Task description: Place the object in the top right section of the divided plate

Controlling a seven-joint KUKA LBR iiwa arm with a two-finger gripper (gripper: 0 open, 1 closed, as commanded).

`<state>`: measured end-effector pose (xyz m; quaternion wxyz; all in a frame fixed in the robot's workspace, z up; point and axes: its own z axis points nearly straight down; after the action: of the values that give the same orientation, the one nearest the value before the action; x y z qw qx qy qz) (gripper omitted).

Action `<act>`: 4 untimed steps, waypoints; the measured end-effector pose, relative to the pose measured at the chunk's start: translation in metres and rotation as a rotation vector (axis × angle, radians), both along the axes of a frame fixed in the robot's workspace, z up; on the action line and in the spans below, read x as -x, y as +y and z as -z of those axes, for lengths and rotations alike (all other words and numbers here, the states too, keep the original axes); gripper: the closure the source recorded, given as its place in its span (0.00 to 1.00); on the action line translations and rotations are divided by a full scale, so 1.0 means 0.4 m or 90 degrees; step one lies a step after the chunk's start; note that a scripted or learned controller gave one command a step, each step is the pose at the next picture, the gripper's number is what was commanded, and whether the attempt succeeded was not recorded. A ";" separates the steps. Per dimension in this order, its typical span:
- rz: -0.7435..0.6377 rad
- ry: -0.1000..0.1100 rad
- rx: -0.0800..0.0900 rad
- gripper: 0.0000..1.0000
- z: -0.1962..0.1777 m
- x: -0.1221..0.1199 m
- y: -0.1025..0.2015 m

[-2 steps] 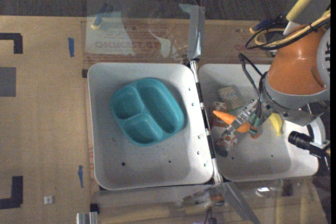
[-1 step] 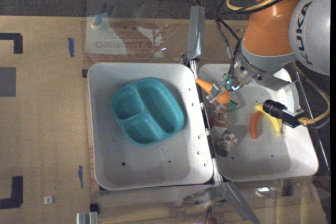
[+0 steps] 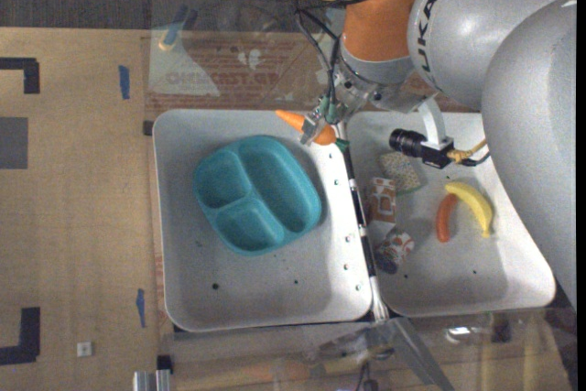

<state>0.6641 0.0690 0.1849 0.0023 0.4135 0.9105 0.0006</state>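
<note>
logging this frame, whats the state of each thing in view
hand: over the left bin's top right corner, shut on the carrot
carrot: held, lifted, tip pointing left
plate: upright in the left bin, sections bare
banana: lying in the right bin
sausage: lying beside banana

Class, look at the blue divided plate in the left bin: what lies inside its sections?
All three sections of the plate show bare blue surface, with nothing lying in them. The carrot sits at the tool, above the bin's top right corner. The bin floor under the plate is covered.
</note>
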 end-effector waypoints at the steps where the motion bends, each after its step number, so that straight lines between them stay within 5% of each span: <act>1: -0.242 -0.002 0.000 1.00 -0.210 0.020 0.177; 2: -0.208 -0.001 0.000 1.00 -0.393 0.019 0.299; 3: -0.512 0.002 0.001 1.00 -0.365 0.039 0.322; 4: -0.665 0.001 0.001 1.00 -0.356 0.061 0.240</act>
<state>0.6395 0.1648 0.3272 0.0013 -0.0961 0.9954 0.0006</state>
